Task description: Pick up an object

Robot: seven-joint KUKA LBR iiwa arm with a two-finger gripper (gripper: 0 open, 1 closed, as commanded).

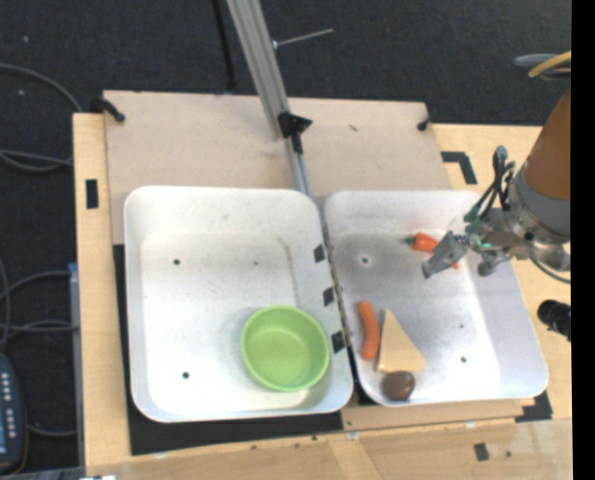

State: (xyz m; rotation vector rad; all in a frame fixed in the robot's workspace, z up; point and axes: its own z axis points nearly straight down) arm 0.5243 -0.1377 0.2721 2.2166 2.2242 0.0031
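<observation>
While the gripper hangs over the right bin, fingers spread apart and holding nothing, the pick is not yet made. A small orange piece lies just beside the fingers; an orange sausage, tan wedge and brown lump wait near the front corner.

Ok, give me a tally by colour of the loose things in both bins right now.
Green: 1, the green bowl in the left bin
Orange: 2, the long orange piece and the small orange piece in the right bin
Tan: 1, the tan wedge
Brown: 1, the brown round lump
Total: 5
</observation>
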